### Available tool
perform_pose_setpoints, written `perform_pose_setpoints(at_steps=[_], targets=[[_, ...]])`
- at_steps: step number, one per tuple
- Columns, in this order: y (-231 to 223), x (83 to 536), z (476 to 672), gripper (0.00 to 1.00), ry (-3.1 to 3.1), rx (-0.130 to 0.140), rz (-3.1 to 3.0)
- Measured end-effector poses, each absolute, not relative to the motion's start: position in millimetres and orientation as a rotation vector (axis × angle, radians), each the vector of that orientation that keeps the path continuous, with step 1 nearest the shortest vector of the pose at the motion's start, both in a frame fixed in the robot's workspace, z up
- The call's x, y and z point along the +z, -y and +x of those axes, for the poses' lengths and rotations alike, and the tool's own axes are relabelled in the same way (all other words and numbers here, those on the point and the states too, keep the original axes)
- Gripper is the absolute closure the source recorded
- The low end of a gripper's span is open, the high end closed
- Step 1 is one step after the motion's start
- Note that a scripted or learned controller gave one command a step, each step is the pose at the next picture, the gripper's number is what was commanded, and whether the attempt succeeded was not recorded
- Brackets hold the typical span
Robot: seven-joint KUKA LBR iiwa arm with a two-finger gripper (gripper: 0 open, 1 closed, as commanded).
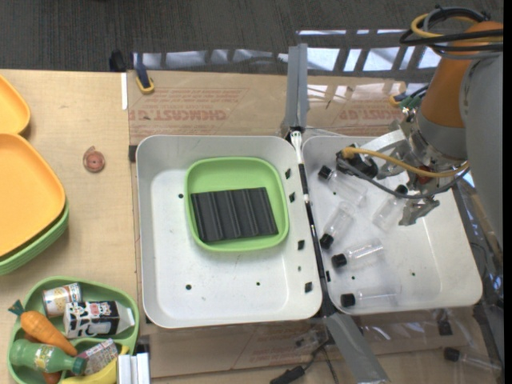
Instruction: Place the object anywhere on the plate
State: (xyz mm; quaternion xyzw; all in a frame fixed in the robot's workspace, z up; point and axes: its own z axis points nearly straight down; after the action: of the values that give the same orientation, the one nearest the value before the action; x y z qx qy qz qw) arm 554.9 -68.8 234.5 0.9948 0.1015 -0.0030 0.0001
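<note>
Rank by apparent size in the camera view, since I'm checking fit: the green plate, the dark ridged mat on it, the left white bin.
1. left white bin
2. green plate
3. dark ridged mat

Light: you get even, bright overhead light.
Shadows: soft and faint inside the left bin [160, 238].
Glare: the right bin [432, 282] washes pale.
Focus: clear vials [364, 253] look slightly smeared.
</note>
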Motion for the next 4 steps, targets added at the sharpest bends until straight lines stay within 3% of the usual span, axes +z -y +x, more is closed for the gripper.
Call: perform_pose_setpoints(at_steps=[1,2,4], targets=[[20,211,559.0,0.00,-0.311,-0.008,3.126],[24,198,571.3,0.00,-0.309,-0.008,3.126],[12,190,568.2,0.00,-0.310,-0.009,3.126]])
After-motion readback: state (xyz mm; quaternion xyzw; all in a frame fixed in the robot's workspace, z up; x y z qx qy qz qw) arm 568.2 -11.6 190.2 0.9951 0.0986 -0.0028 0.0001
